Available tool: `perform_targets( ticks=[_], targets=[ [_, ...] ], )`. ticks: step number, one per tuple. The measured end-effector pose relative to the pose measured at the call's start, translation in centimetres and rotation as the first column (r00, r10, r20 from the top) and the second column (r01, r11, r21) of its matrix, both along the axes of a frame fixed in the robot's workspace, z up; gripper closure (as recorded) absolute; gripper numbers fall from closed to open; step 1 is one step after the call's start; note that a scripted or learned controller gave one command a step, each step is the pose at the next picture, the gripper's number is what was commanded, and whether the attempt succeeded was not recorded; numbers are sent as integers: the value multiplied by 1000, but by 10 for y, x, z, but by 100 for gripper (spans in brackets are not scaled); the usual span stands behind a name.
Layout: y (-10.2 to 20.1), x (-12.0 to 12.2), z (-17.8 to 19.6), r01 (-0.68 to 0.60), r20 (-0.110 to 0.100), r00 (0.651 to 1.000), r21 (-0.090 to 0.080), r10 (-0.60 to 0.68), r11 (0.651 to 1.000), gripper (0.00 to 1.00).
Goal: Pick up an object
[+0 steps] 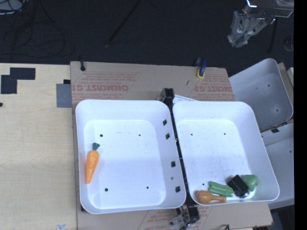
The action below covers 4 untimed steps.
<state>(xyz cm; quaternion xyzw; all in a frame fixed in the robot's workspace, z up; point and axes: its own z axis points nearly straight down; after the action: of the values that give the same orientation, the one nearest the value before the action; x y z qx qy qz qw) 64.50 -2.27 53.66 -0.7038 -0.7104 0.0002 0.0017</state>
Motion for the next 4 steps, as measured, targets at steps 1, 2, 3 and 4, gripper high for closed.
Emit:
perform_targets(
  ticks=[1, 2, 3, 4],
  targets=[
    [27, -1, 0, 7, -2, 1000, -2, -7, 1000, 100],
    [55, -1, 0, 7, -1, 1000, -2, -7, 1000, 100],
    [85, -1, 0, 7, 0, 1000, -2, -7, 1000, 100],
    [131, -1, 0, 5, -1, 1000, -1, -5, 1000, 100]
  ],
)
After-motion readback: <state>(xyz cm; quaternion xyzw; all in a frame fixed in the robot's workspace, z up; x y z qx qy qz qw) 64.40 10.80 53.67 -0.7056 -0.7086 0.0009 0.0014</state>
